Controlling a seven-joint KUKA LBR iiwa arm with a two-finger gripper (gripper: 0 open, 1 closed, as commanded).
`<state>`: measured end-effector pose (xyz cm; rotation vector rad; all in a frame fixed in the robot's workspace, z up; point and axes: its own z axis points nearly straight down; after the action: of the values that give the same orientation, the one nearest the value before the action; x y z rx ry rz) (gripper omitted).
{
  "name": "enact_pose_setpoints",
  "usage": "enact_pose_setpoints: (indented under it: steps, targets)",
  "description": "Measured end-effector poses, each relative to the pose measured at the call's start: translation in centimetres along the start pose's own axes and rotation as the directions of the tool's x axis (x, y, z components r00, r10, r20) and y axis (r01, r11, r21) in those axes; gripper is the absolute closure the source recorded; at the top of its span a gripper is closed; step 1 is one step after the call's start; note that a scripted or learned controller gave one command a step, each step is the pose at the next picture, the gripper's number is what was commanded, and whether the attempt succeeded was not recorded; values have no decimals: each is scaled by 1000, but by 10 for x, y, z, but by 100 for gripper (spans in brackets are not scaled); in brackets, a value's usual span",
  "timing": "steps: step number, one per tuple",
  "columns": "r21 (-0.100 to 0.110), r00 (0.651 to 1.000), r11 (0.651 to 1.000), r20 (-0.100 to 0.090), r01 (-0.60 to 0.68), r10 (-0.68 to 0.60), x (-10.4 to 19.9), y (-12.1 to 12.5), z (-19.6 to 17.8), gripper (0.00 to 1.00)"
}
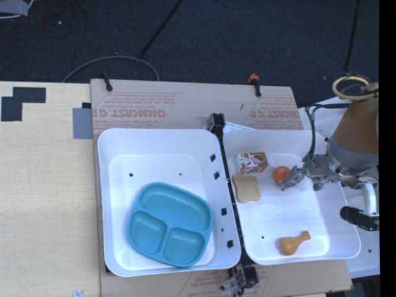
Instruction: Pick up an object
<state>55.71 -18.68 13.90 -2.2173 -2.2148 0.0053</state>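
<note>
A toy drumstick [293, 243] is seen at six o'clock in the right bin [346, 246]. The gripper [296, 177] is placed beside a red ball [281, 173] at twelve o'clock; nothing is yet lifted, and its state cannot be judged.

Open floor btwn toast [247, 189] & drumstick [293, 243]

Blue divided plate [169, 224] in white left bin [117, 159]; red ball [281, 174], tan toast [247, 189], orange drumstick [293, 243] in white right bin [337, 240].
</note>
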Motion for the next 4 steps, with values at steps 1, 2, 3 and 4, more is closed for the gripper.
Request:
enact_pose_setpoints:
  steps: [1,2,3,4]
  targets:
    - [-3,1000,1000,1,-1,1,1,0,53,0]
    - [-3,1000,1000,1,-5,5,0,0,41,100]
    - [-8,1000,1000,3,0,0,-2,3,-2,100]
    - [-10,1000,1000,4,-5,5,-10,-1,-49,100]
